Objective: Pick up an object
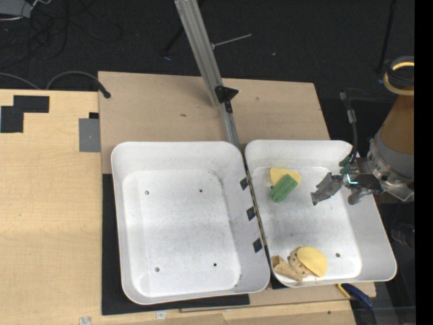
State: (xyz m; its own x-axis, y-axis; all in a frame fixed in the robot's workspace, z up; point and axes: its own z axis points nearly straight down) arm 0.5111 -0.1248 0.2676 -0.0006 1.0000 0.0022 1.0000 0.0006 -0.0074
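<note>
Green block (pixel 284 187) lay in the right bin (pixel 369 239), toward its far end, resting against a pale yellow wedge (pixel 279 175) just behind it. Near the bin's front edge sat a yellow domed piece (pixel 312 259) touching a tan, crumpled-looking item (pixel 287 268). Gripper (pixel 342 189) hovered over the bin's right side, well apart from every object, fingers spread open with nothing between them (dark, angular fingertips).

For a sound grasp, judged best: centre over the green block, align fingers across its narrow width, descend without clipping the wedge.

Block appeared rigid and matte, elongated with flat faces; domed piece smooth and rounded. Bins shallow, white, finely speckled, set side by side on the desk (pixel 270 107).
</note>
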